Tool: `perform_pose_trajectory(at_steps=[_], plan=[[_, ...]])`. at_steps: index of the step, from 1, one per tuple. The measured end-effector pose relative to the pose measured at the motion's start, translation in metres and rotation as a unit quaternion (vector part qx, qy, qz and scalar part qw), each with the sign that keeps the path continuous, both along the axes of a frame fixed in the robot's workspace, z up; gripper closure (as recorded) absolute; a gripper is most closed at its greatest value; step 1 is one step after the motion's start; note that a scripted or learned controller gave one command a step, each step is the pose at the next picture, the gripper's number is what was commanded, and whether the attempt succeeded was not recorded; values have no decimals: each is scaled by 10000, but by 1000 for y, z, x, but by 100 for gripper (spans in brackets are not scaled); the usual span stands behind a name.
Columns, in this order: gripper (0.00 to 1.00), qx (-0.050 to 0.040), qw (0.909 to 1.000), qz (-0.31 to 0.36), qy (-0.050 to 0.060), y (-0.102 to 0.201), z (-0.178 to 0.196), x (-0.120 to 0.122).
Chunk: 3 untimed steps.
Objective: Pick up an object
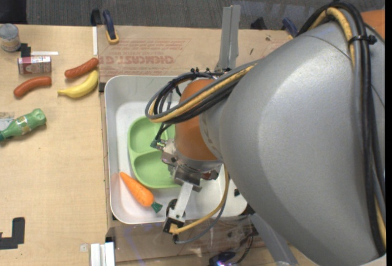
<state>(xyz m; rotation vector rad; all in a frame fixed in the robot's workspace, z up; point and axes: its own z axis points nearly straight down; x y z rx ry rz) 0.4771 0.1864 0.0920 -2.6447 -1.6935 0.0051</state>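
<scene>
Arm (294, 136) blocked most of the white bin (113, 136), covering its right side and centre. Cables (165, 99) looped over the back part. The only open room inside was the bin's left strip. Green divided tray (142, 139) took up the upper left floor, close to the left wall. Carrot (136, 190) lay slanted just beside the tray's front edge, near the front-left corner. Narrow bare floor ran between tray and left wall, plus a patch in front of the carrot. Bench (55, 197) at lower left was mostly open. Upper left was cluttered: banana (79, 88) near the bin's back-left corner, sausage (81, 68), second sausage (32, 85), green bottle (24, 124), small box (33, 64).
</scene>
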Motion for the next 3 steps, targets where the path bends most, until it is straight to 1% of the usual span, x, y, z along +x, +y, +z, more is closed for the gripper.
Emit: perform_pose_trajectory(at_steps=[1, 2, 3], plan=[[100, -15, 9997, -229, -3, -46, 268, 56], [100, -9, 9989, 471, 14, -21, 113, 0], [100, -22, 9857, -1683, 15, 42, 31, -1]])
